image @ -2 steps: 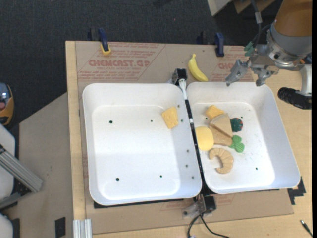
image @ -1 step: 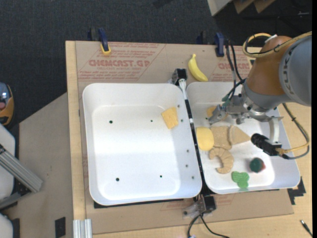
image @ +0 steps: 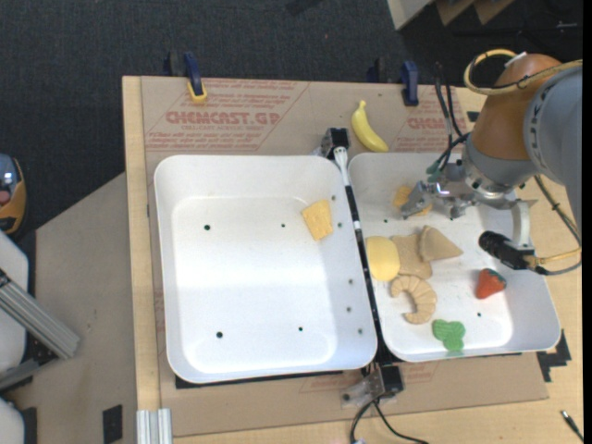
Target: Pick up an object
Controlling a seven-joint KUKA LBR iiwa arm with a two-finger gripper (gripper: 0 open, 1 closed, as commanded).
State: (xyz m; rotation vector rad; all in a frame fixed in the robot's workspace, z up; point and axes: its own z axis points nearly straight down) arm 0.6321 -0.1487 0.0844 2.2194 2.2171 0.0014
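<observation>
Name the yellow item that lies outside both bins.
The banana, on the brown board behind the bins; the yellow wedge and lemon lie inside bins.

I am seeing the arm entering at the frame's upper right: a rounded grey shell wearing an orange band above the wrist. Black cables are running alongside it, a yellowish loop is showing near its top, and metallic grey gripper hardware is ending it.

The arm runs off the right edge; its wrist hides the right bin's far corner.
</observation>
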